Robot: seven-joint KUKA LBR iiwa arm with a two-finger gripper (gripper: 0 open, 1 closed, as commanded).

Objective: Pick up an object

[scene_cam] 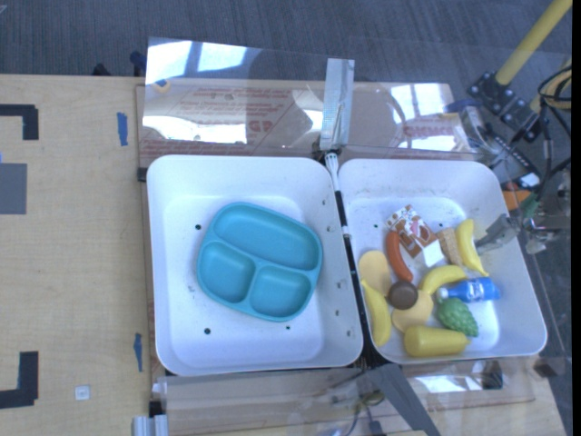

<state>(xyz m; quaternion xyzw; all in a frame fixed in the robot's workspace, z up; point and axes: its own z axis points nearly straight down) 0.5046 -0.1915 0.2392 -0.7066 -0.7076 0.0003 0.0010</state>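
The right bin [517, 334] holds a heap of toy foods. Among them are a red sausage [398, 254], a printed snack packet [410, 227], a banana [467, 245] and a second banana [442, 278]. A blue bottle [472, 290], a green bumpy piece [457, 316], a brown round piece [402, 293] and a yellow pepper-like piece [434, 341] lie there too. My gripper [502, 232] shows as a grey tip at the bin's right rim, just right of the upright banana and apart from it. Nothing is seen held in it.
The left bin [172, 243] carries a blue divided plate [260, 261]. A clear panel [272, 107] stands behind both bins. Black clamps, cables and a yellow pole [536, 34] crowd the upper right. A wooden bench [64, 243] lies to the left.
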